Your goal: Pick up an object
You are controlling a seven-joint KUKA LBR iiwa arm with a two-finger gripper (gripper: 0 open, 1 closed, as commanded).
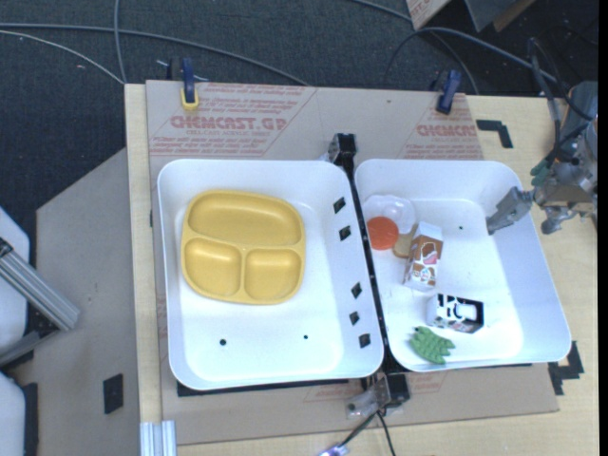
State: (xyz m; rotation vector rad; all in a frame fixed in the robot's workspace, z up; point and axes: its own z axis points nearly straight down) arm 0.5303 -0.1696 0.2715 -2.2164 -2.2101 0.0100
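Reaching in from the right edge of the frame, the gripper (527, 209) sits over the far right rim of the right bin (532, 283), with its two fingers spread apart and nothing between them. No object is yet engaged. The candidate objects lie clustered toward the left and lower part of that bin: an orange round piece (382, 233), a small brown-and-white carton (424, 261) just beside it, a black-and-white item (460, 313) below, and a green toy (432, 345) near the lower rim. The left bin (323, 340) holds a yellow divided tray (243, 246).

Assessment: the step in hand is the approach. The green toy and the black-and-white item stand somewhat apart from the rest and offer the cleaner grasp; the orange piece and carton touch or nearly touch, risking a double contact. The fingers should straddle one object squarely before closing.
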